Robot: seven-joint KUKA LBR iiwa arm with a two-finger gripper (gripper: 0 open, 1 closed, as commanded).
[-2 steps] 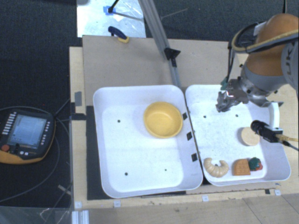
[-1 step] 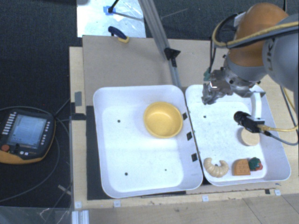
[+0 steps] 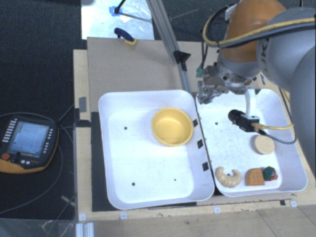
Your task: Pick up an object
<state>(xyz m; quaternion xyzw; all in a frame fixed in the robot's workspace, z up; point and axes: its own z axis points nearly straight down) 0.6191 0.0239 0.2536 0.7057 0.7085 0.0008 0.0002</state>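
Observation:
A yellow bowl point(image 3: 172, 126) sits upright in the left bin point(image 3: 123, 181), near its upper right. In the right bin point(image 3: 291, 177) a beige round disc point(image 3: 263, 145) lies at mid right. A croissant point(image 3: 229, 177), an orange waffle-like piece point(image 3: 255, 177) and a small red and green fruit point(image 3: 269, 173) lie in a row along the front. My gripper point(image 3: 206, 95) hangs over the right bin's upper left corner, close to the wall between the bins. Nothing shows in it.
A black part with a yellow cable point(image 3: 242, 120) hangs from the arm over the middle of the right bin. A metal pole point(image 3: 168, 28) slants down to the bins' back edge. A teach pendant point(image 3: 27, 142) lies on the floor at left.

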